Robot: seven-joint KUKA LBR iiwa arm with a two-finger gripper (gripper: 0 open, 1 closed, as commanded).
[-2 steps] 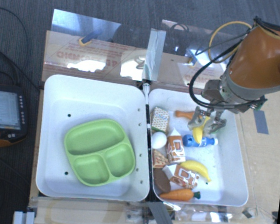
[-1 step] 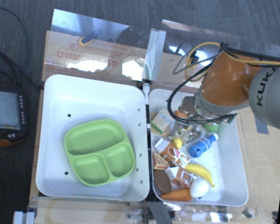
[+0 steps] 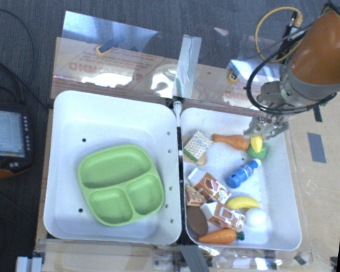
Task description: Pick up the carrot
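Approach step: my claw, grip state I cannot tell, hangs at the right bin's 1 o'clock corner, carrot just beside at its 8 o'clock; next, probably descend and close on it.

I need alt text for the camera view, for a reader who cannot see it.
The gripper hovers at the far end of the right bin, close to a carrot and a yellow-green toy. That bin also holds a second carrot, a banana, a blue bottle and small cartons. The left bin holds a green divided plate.
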